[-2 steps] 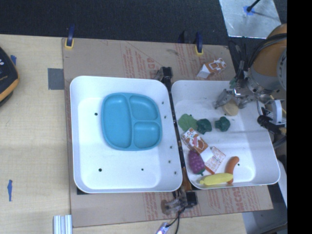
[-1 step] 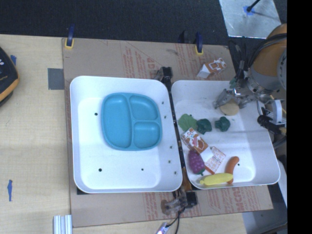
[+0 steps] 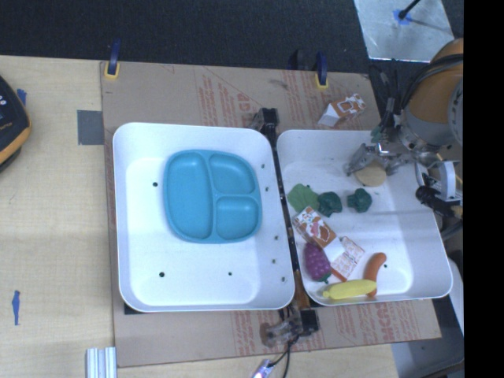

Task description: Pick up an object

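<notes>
My gripper (image 3: 376,160) hovers over the far right part of the right bin (image 3: 409,235), and its fingers stand spread open. Just below the fingertips a round tan piece (image 3: 370,177) lies on the bin floor, with nothing held between the fingers. Further forward in the same bin lie a green leafy piece (image 3: 301,195), two dark green broccoli pieces (image 3: 329,203) (image 3: 360,200), two printed packets (image 3: 313,226) (image 3: 346,253), purple grapes (image 3: 316,262), an orange sausage-like piece (image 3: 375,264) and a yellow banana (image 3: 350,290).
The left bin (image 3: 142,282) holds a blue divided plate (image 3: 213,195). A small carton (image 3: 343,109) lies on the cardboard behind the right bin. A black and yellow device (image 3: 9,124) sits at the left edge. Clamps (image 3: 113,60) (image 3: 320,68) hold the cardboard.
</notes>
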{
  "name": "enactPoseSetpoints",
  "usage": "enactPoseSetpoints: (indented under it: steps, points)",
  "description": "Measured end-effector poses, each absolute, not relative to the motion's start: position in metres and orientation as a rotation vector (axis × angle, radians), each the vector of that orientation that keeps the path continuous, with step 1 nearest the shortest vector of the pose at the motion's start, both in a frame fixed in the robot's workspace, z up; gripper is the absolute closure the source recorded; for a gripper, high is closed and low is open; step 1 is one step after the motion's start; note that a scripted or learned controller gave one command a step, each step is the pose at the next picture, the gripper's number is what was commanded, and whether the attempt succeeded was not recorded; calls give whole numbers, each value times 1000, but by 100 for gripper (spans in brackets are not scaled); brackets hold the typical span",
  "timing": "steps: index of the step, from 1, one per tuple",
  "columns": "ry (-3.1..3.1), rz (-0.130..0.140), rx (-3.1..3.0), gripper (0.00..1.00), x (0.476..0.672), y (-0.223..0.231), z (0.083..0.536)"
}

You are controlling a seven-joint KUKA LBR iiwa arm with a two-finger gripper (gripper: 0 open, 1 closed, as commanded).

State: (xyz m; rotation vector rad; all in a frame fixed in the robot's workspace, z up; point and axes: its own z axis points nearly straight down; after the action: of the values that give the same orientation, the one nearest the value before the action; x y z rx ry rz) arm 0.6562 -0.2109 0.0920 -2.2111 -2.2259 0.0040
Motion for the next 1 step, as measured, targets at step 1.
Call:
enactPoseSetpoints:
  steps: [1]
  points:
    - [-2226,4,-2211,0,656,-211,92]
